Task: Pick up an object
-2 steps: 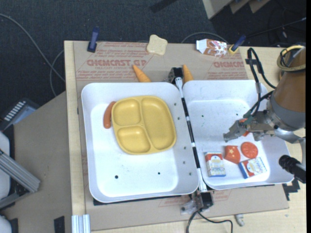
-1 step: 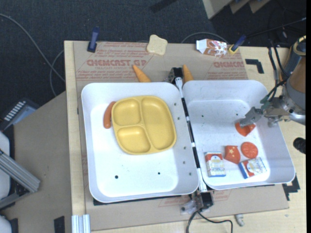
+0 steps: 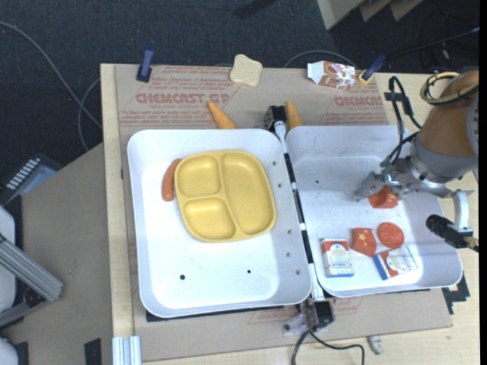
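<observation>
Red toy piece under the gripper in the right bin.
It lies toward that bin's right edge, and the claw sits right on top of it, fingers straddling it, though whether they are actually pinching it is impossible to tell.

Bench: cardboard-covered top, red print along the far strip. Two white bins sit on it side by side: right bin under the claw, left bin well to the claw's left. Loose on the far strip, beyond the claw: bread slice, small red-and-white carton, blue clip at far left corner. Two orange carrot-like pieces just beyond the bins' rims.
</observation>
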Tool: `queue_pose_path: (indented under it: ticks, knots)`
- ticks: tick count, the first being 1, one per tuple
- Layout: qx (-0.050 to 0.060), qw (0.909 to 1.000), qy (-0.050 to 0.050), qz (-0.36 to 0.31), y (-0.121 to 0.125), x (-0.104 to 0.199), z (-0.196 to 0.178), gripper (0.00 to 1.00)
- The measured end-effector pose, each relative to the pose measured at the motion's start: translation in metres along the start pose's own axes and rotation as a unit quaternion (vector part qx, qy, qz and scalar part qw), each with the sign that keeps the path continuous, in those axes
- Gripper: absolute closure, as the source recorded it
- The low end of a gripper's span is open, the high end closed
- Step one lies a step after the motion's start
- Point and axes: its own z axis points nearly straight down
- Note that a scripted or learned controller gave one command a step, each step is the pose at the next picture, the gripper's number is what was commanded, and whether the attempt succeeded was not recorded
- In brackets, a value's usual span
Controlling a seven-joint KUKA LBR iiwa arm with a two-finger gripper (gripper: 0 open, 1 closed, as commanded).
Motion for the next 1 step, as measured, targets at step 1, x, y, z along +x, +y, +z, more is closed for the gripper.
queue_pose_path:
  ticks: [1]
  knots:
    - [-0.002, 1.0000, -0.001, 0.000, 0.0013, -0.0003, -0.0112, 1.00]
